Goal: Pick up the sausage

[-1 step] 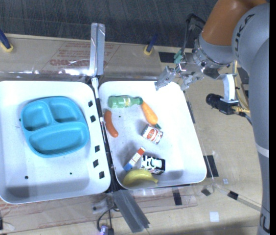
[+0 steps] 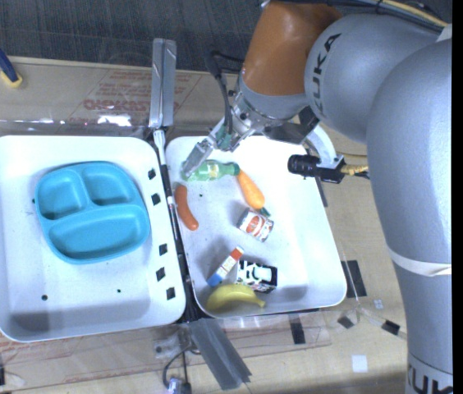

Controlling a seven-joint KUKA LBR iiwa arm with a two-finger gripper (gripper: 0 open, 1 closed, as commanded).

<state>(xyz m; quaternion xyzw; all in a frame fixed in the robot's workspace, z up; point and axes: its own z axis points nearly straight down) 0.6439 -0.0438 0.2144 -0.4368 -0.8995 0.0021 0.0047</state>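
The sausage point(image 2: 185, 206), a short reddish-orange link, lies in the right bin point(image 2: 318, 220) close to its left wall. My gripper point(image 2: 201, 156) hangs over the bin's back left corner, above and slightly right of the sausage, right beside the left end of a green bottle point(image 2: 218, 170). Nothing of the sausage is covered by the gripper.
An orange carrot point(image 2: 251, 190), a small red-and-white can point(image 2: 256, 225), a black-and-white carton point(image 2: 257, 276), a blue-and-red tube point(image 2: 224, 268) and a banana point(image 2: 231, 298) share the right bin. A blue divided plate point(image 2: 92, 210) sits in the left bin point(image 2: 18, 302).
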